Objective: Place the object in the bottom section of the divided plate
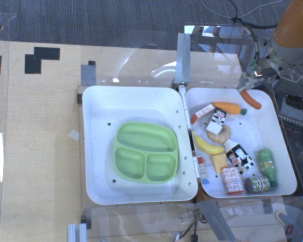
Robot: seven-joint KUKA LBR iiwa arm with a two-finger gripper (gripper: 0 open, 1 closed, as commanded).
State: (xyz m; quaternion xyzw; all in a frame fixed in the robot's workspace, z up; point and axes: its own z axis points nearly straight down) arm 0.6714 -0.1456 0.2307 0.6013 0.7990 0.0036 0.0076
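Currently hand [246, 80] at sausage [251, 99], grip state unclear; confirm a secure hold, then carry to divided plate [144, 152] bottom section.

Green divided plate [146, 151]: smooth matt plastic. White bins [96, 135]: glossy plastic. Bench [35, 145]: pale wood grain.

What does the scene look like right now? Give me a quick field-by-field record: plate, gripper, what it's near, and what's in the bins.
plate: green divided plate in left bin, all sections bare
gripper: gripper over far right corner of right bin
nearest item: sausage, just below the gripper tip; grasp not confirmed
right bin items: carrot, banana, green bottle, cheese slice, red carton, small can
task status: nothing placed in the plate yet
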